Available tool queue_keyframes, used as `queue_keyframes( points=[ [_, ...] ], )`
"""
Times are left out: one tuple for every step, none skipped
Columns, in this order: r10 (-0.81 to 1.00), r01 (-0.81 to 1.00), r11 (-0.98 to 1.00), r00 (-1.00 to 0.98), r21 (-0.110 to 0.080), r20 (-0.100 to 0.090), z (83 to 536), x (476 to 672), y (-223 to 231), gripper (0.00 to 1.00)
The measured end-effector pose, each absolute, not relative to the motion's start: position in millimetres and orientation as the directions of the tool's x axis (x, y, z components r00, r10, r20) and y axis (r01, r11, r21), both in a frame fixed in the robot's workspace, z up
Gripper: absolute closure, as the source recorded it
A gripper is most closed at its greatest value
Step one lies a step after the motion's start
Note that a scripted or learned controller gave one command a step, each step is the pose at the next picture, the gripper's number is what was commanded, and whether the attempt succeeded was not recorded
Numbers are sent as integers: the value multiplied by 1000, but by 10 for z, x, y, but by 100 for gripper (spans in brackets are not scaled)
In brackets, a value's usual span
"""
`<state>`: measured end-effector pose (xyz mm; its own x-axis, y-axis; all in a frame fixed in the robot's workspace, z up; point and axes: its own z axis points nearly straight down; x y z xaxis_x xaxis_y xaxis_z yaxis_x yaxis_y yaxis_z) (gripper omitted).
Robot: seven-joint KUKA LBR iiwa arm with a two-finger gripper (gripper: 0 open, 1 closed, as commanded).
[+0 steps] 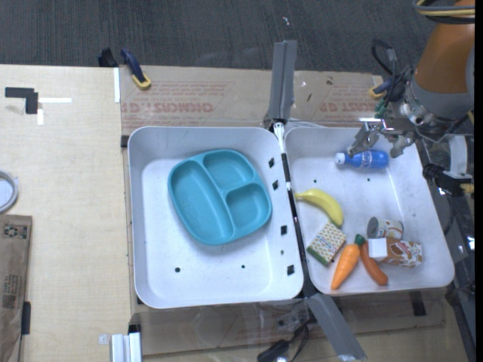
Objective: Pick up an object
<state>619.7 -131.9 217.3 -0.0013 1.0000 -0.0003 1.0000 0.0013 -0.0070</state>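
Looking at the camera view, the one feed I've got. Gripper (pixel 375 134) sits upper right of frame, over the back of the right bin (pixel 423 277), w/ the orange band of the arm above it at the far right edge. Fingers look spread a bit, either side of the blue bottle (pixel 365 158), which lies on its side on the bin floor, white cap toward frame left. I can't say they've closed on it: nothing's pinched btwn them that I can see, so I read the jaws as released.

Other candidates in the same bin: banana (pixel 322 204) near the centre divider, a patterned box (pixel 327 243) just below it, two carrots (pixel 346 265) touching near their tops at lower right, a small can (pixel 383 228) and a carton (pixel 400 253) just beside them. Left bin (pixel 151 277) holds a teal divided plate (pixel 219 195), centre of frame, well apart from the arm.

Progress, my judgement: approach is done, grasp and lift aren't. Bottle is resting on the floor, not raised. Left to do: close on it, lift clear. It's round and on its side, so it could roll out as the fingers close.
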Motion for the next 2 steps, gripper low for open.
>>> queue_keyframes(
  points=[
    [996, 996, 91, -91, -4, 1, 892, 6002, -1372, 0],
    [996, 996, 87, -87, -8, 1, 945, 5995, -1383, 100]
  ],
)
